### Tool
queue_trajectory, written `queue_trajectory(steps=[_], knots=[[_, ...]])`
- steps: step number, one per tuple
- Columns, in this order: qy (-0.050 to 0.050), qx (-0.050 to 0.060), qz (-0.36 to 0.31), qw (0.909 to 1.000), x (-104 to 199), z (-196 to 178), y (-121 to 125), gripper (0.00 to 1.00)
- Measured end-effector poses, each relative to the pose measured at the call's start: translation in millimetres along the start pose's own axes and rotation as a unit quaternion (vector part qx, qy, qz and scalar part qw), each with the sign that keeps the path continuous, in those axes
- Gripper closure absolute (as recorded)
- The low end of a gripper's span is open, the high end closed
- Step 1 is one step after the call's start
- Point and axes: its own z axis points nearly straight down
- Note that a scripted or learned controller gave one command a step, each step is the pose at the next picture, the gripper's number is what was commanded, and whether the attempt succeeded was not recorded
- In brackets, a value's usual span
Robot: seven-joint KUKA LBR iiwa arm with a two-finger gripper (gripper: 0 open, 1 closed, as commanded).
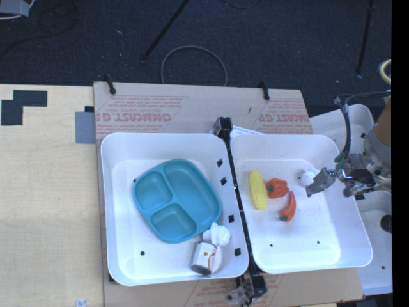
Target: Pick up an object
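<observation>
- Nearest the camera, at about 6 o'clock in the left shallow white plastic bin, a small white ceramic mug lies on its side, with a small round white object touching it just above.
- The blue three-compartment plastic plate sits flat in the middle of that bin, with nothing on it.
- In the right shallow white plastic bin, three candidates lie close together near the centre: a yellow toy corn cob, an orange-red toy pepper just at its 3 o'clock, and a slim orange-red toy chilli at 5 o'clock from the pepper.
- All of these rest on the bin floors, so by my reading nothing has been lifted yet; the whole pick is still to do.
- The grey two-finger gripper reaches in from 3 o'clock, low over the right bin and near its right wall, a small whitish piece at its tip.
- Whether the claw is spread or closed, and whether it grips that piece, I cannot tell.
- The pepper is the nearest toy, at the gripper's 9 o'clock, apart from it.
</observation>
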Motion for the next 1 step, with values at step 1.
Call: queue_trajectory(steps=[1], knots=[[-0.001,-0.004,-0.001,1.0000,-0.2,-4.4,1.5,0.00]])
